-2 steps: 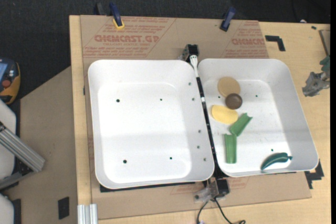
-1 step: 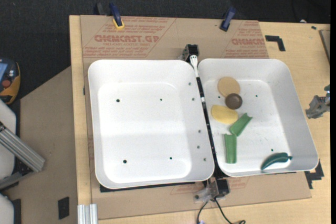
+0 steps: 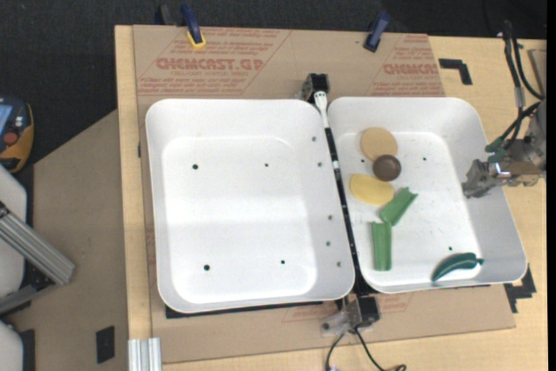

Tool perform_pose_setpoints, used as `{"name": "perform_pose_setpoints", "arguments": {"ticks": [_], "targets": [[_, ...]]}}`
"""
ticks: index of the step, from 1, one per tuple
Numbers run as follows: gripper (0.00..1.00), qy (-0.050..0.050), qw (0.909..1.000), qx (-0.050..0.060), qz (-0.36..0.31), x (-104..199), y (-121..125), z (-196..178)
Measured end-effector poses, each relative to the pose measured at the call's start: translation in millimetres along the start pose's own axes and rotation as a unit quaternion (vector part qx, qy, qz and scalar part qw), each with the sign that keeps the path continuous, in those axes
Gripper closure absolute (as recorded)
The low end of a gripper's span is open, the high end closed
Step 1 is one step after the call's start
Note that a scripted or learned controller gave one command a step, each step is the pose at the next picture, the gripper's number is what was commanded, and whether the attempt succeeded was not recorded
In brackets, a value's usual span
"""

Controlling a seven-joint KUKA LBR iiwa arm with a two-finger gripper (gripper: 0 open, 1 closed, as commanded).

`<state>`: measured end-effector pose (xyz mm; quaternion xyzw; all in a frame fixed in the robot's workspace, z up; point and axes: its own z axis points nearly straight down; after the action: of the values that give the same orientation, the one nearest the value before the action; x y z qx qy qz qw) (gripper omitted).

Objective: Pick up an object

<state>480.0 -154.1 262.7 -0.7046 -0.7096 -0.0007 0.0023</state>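
Now the right bin (image 3: 486, 213) has five things, one tan, one brown, one yellow, two green; I cannot tell about the gripper (image 3: 478, 180).

right bin (image 3: 486, 187): five items inside, clustered toward its left wall | left bin (image 3: 234, 204): adjoining its left | tool (image 3: 476, 182): over its right rim

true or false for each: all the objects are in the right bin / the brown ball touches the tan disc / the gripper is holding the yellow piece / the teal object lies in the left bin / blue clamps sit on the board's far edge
1. All the objects lie in the right bin: true.
2. The brown ball touches the tan disc: true.
3. The gripper holds the yellow piece: false, the gripper sits at the bin's right rim, apart from it.
4. The teal object lies in the left bin: false, it lies in the right bin's near right corner.
5. Blue clamps sit on the board's far edge: true.
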Motion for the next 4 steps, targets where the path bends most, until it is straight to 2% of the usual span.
{"name": "perform_pose_setpoints", "arguments": {"ticks": [1,2,3,4], "targets": [[1.00,0.000,1.0000,0.001,-0.001,80,0,15],[1.00,-0.001,1.0000,-0.007,-0.001,130,2,-76],[1.00,-0.002,1.0000,0.002,0.007,69,-1,-28],[1.00,-0.001,1.0000,0.001,0.000,131,0,-7]]}}
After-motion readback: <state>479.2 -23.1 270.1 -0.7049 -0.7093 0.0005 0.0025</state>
